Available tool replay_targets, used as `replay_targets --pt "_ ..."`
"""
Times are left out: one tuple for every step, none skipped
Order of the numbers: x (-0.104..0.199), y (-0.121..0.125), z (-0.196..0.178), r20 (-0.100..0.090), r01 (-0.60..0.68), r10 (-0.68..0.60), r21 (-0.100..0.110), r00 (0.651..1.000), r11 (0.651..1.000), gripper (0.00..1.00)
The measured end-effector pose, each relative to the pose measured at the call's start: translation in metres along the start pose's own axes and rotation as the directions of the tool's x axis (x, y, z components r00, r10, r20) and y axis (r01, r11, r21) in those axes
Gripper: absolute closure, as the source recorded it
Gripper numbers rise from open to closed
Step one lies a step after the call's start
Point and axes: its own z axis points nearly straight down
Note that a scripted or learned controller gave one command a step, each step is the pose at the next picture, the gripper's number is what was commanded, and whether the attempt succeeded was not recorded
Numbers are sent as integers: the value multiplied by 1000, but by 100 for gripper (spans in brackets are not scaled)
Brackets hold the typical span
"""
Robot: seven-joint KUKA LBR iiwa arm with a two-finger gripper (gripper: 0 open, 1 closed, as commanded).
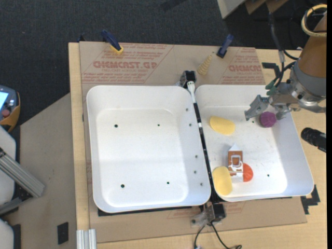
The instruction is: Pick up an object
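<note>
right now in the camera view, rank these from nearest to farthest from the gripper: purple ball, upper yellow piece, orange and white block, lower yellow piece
1. purple ball, right beside the gripper in the right bin
2. upper yellow piece, to its left near the divider
3. orange and white block, lower down mid-bin
4. lower yellow piece, at the bin's near-left corner

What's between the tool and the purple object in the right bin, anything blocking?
Nothing visible. The tool sits right over the purple object near the right bin's far right side. The nearest yellow piece lies apart to its left; the orange-and-white item and second yellow piece sit nearer the front rim.
</note>
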Motion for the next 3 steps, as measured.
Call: replay_targets --pt "69 34 67 -4 7 -7 6 1000 1000 0" --pt "9 10 160 0 -7 7 12 1000 1000 0" --pt "31 -20 164 -3 -1 1 6 1000 1000 0"
